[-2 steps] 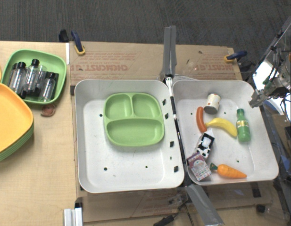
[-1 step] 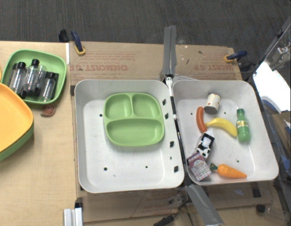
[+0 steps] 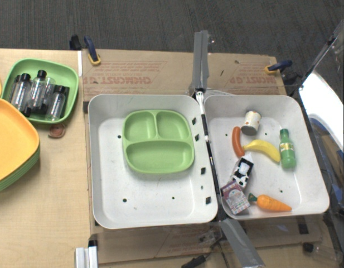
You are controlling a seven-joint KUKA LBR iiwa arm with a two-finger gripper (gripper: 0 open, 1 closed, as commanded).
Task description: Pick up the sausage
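A sheet of brown cardboard (image 3: 138, 74) is seen spread under two white bins set side by side. The left bin (image 3: 96, 166) is occupied by a green divided plate (image 3: 158, 141), laid flat towards its far half. The right bin (image 3: 305, 172) is strewn with small items. To the far left of the bench, a stack of orange plates (image 3: 13, 144) is cut off by the edge, and behind it a green tray (image 3: 68, 77) is loaded with dark-capped bottles (image 3: 38, 94).

Within the right bin, a banana (image 3: 263, 148) is laid across the middle, with a green bottle (image 3: 286, 148) just beside its right end. A carrot (image 3: 272, 204) is found near the front wall, next to a pink packet (image 3: 235, 198). A black-and-white carton (image 3: 242, 172) is placed just above that packet. The sausage (image 3: 237, 142) is lying lengthwise in the left part of this bin, just left of the banana's tip and below a small tin (image 3: 251, 121) on its side. How the gripper stands cannot be told
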